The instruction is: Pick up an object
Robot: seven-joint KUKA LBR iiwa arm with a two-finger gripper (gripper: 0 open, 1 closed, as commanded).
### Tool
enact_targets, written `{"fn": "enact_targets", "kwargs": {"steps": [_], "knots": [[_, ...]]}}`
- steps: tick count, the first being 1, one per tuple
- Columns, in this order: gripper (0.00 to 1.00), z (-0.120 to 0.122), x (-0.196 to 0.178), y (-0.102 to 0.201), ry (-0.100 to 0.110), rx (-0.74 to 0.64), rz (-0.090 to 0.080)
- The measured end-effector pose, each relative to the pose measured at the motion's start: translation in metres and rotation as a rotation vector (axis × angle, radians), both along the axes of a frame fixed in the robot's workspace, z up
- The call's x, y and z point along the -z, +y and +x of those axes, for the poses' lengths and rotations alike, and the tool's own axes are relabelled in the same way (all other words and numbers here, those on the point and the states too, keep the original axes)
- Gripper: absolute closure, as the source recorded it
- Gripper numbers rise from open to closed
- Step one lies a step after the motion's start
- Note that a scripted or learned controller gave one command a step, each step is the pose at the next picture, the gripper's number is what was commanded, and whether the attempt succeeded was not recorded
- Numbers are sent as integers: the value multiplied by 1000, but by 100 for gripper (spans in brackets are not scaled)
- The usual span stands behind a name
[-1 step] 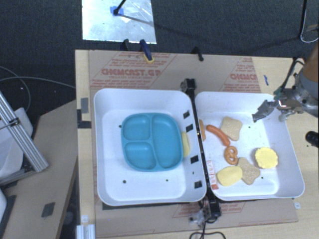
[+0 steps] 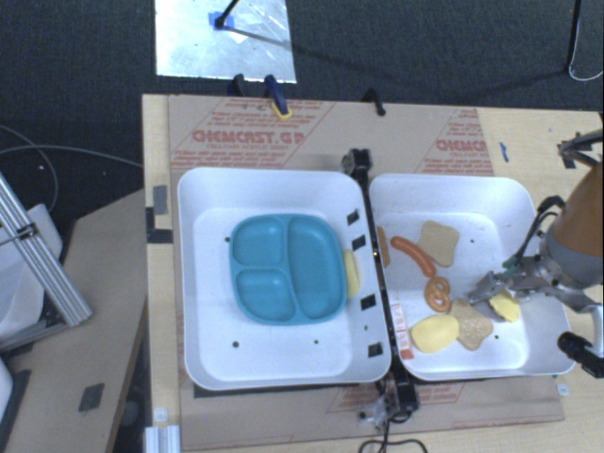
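A small yellow piece lay on the right bin's floor just beside the gripper, unlifted, so the pick looked undone; whether the jaws were open, shut or touching it could not be told, with a pretzel nearby

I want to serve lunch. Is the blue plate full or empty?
Empty. The blue plate shows bare blue sections; the toy food lies in the other bin.
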State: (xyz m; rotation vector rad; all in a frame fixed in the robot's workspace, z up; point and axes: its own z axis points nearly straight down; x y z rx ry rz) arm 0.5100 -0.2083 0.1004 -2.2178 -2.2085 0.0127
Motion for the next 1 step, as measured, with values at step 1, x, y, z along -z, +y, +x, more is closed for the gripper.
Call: {"fn": "enact_targets", "kwargs": {"steps": [1], "knots": [[100, 8, -19, 1, -20, -5, -6]]}}
